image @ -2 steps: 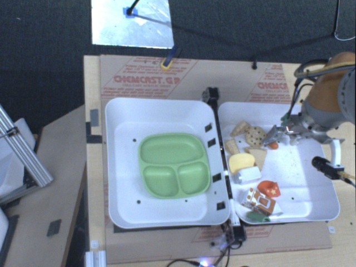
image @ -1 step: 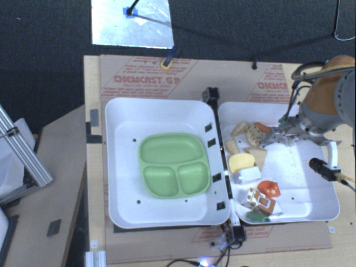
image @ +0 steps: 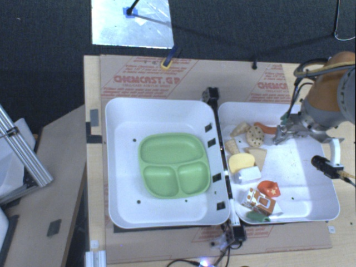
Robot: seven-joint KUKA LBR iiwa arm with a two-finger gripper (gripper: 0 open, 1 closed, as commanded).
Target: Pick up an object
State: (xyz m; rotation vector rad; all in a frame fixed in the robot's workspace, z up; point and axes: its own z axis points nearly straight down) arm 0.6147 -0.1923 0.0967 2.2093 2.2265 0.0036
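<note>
- approach is the step i'd say is in hand: the grey arm with the orange band [image: 328, 88] reaches in from the right, and its two-finger gripper [image: 281, 133] hangs low over the upper part of the right-hand shallow white bin [image: 322, 207].
- the metal fingers point down and to the left, with nothing visible between them; whether they stand open or closed i cannot tell from this angle.
- nearest candidates lie just left of the gripper: a thin curved orange piece [image: 266, 129] and a round tan waffle-patterned biscuit toy [image: 256, 134], touching each other.
- next move, as i judge it, calls for a short shift left and a drop straight onto one piece; the pile is tight, so a neighbour could get nudged or pinched along with it.
- count in the right bin, as far as i can make out:
  - one pale tan wedge [image: 240, 129] at the top of the pile
  - one yellow rounded block [image: 241, 162], one white block [image: 249, 174] touching it below
  - one red tomato-like toy [image: 269, 188]
  - one orange-and-white patterned toy [image: 260, 201] near the front edge, with something dark green [image: 256, 217] under it
  - a few more pale scraps, too small to name
- left-hand shallow white bin [image: 125, 127]: one light green plastic plate with three compartments [image: 172, 164].
- bins: two, side by side.
</note>
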